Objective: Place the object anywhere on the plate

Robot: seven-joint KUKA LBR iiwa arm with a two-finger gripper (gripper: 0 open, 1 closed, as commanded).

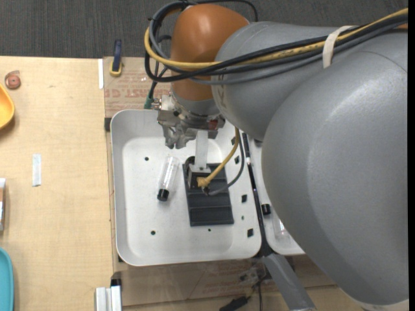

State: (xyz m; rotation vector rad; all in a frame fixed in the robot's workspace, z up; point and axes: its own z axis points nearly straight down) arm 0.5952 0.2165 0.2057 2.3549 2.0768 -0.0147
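Observation:
A small clear tube with a black cap lies flat on the floor of the left white bin, its cap end towards the front. My gripper hangs over the back part of that bin, just behind the tube and apart from it. Nothing shows between its tips. The orange band and the grey arm cover the view's right half.
A sliver of the right bin shows under the arm. On the wooden bench to the left are a yellow dish edge, a teal edge and a small white strip.

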